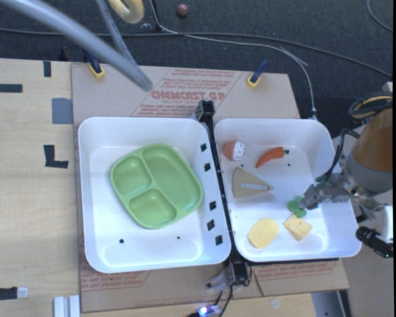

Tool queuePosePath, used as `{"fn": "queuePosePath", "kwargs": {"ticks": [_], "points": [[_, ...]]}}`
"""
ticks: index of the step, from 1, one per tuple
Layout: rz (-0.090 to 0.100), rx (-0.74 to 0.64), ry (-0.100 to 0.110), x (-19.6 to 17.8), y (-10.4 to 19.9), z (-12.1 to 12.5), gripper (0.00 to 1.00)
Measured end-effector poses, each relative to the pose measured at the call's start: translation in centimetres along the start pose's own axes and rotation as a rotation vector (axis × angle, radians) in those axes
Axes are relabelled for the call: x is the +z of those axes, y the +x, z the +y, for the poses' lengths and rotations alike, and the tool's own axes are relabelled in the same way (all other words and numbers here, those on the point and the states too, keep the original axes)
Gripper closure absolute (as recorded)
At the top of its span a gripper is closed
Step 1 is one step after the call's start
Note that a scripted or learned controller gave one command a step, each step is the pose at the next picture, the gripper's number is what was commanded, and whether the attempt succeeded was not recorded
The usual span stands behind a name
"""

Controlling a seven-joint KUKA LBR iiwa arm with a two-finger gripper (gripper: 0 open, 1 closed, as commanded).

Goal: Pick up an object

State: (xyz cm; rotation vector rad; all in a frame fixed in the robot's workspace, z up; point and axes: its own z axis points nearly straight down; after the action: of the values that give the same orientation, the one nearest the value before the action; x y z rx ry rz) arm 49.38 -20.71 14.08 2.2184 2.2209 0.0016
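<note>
Task not yet accomplished — the tool point(308, 199) is low in the right bin point(320, 132) at a small green object point(295, 207), grip state indiscernible, nothing visibly lifted — pickup remains outstanding.

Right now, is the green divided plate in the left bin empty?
Empty: all three compartments of the green plate show bare green, in the left bin.

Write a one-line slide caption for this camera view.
Grey arm's gripper reaches a small green piece in the right white bin of toy food.
</note>
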Motion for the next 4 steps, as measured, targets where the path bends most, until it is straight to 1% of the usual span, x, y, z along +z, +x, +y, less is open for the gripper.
{"fn": "queuePosePath", "kwargs": {"ticks": [1, 2, 3, 4], "points": [[-0.001, -0.001, -0.003, -5.8, 0.6, 0.9, 1.0], [0.0, -0.001, 0.001, -8.1, 0.6, 1.0, 1.0], [0.003, -0.006, 0.003, -7.6, 5.7, 3.2, 1.0], [0.002, -0.004, 0.003, -7.7, 10.8, 3.3, 1.0]]}}
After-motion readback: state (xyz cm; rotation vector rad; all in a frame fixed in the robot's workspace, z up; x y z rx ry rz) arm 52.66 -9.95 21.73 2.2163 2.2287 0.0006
